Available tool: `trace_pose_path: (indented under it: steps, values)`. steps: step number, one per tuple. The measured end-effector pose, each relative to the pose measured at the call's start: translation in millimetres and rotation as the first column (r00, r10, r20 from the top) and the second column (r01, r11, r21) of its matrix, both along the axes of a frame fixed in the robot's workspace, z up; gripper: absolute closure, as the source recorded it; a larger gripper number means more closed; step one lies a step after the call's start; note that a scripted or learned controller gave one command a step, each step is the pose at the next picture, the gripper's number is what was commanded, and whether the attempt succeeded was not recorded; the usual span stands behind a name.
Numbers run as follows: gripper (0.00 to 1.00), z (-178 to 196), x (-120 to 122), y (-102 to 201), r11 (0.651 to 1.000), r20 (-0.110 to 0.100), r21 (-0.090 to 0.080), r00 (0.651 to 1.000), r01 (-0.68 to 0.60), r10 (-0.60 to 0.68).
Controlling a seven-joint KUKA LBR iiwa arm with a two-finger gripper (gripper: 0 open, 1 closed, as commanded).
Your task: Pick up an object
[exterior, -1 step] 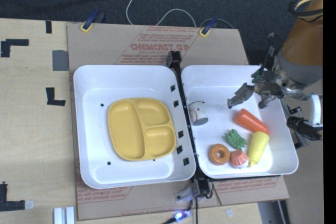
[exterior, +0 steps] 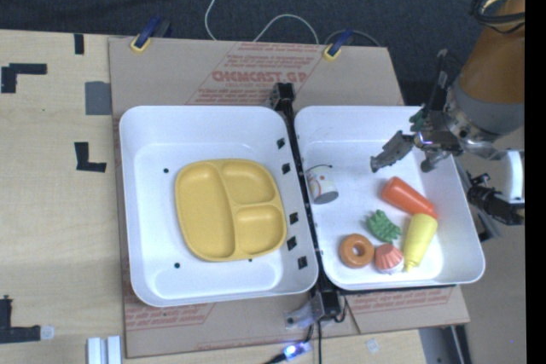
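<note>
From the overhead camera we see the arm reaching in from the right, its gripper hanging over the right bin near that bin's far right corner. The fingers look spread, with nothing between them.

Just below the gripper a carrot lies by the bin's right wall. Beside it, toward the near right corner, we find a yellow corn cob, a green leafy toy, a donut and a pink cupcake, all close together. A small grey cup rests against the bin's left wall.

In the left bin a yellow divided plate sits at the middle. Both bins stand on a cardboard sheet atop the wooden bench.
</note>
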State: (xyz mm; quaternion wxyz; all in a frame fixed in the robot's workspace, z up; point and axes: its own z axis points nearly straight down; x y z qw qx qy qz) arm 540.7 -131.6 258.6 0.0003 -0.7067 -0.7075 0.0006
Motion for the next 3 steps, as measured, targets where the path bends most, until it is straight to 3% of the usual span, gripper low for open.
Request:
trace_pose_path:
  steps: [3]
  values:
    - [0.0,-174,-2,-4,1.0,-0.003,0.0,1.0,0.0,0.0]
